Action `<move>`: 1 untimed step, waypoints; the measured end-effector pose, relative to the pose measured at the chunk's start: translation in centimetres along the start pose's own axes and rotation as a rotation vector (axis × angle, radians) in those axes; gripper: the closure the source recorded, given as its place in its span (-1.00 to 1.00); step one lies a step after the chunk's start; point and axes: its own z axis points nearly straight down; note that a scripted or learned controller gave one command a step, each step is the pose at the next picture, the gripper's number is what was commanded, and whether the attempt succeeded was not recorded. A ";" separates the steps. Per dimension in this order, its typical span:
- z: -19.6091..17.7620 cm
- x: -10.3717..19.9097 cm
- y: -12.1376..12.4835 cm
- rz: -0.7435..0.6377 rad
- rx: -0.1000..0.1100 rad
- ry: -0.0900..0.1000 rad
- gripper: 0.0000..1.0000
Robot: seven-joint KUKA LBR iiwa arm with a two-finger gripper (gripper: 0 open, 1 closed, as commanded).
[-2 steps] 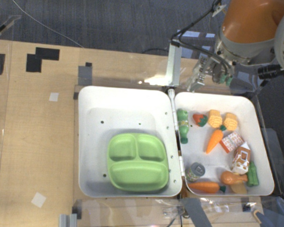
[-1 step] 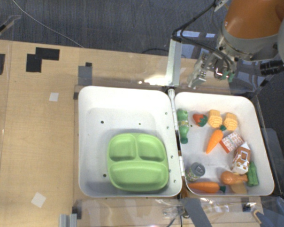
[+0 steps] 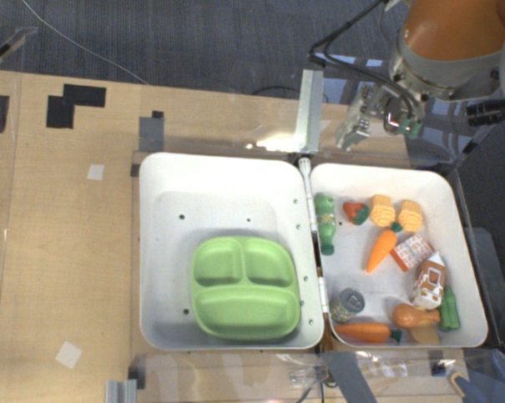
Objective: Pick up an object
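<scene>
The right bin holds several toy foods: an orange carrot, two yellow corn pieces, a small red item, a green vegetable by the dividing wall, a red-and-white box, a small carton, a tin can and an orange-red piece at the front. My gripper hangs above the back edge of this bin, beyond its rim, open and holding nothing.
The left bin carries a green divided plate in its front half. A metal post stands behind the seam between the bins. Black cables run behind the gripper.
</scene>
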 end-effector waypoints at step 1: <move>5.4 6.5 -0.2 0.107 0.018 0.053 1.00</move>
